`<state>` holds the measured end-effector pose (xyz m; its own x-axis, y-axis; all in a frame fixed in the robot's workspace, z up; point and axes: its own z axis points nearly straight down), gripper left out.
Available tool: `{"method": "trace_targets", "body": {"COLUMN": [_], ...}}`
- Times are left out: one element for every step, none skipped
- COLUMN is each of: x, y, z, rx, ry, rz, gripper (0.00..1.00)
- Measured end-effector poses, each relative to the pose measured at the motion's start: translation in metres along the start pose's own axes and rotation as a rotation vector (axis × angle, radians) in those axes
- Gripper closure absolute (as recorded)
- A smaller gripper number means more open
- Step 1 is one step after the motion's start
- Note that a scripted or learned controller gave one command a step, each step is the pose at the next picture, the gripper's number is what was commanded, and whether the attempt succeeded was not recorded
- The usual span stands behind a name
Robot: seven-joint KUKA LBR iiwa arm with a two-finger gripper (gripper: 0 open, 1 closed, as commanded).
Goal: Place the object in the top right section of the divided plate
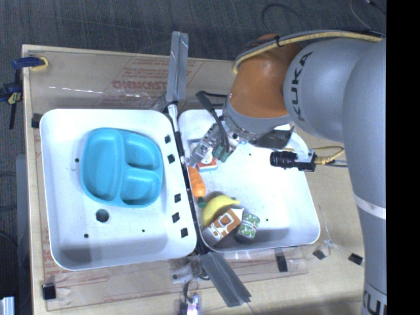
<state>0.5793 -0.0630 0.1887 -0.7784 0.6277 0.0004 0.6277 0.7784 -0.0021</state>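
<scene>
The blue divided plate [122, 167] lies in the left bin [65, 241], with one long section on its left and two smaller ones on its right. My gripper [211, 152] hangs over the near-left part of the right bin [295, 209], open, its fingertips just above a small red and white item [209, 166] on the bin floor. Nothing sits between the fingers. Just below lie an orange carrot [197, 182], a yellow banana [216, 206], an orange and white box [225, 223] and a green patterned can [248, 226].
The two bins meet at a raised divider wall [180, 182] with black clips. The arm's orange band and grey body cover the upper right of the right bin. A black cable fitting [289, 159] juts out over that bin. A small dark hole [102, 216] marks the left bin's floor.
</scene>
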Motion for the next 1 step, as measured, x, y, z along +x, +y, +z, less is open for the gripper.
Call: {"method": "trace_targets", "body": {"x": [0.0601], "y": [0.0199], "z": [-0.0206], "rx": [0.001], "ry": [0.002], "rz": [-0.099], "gripper": [1.00]}}
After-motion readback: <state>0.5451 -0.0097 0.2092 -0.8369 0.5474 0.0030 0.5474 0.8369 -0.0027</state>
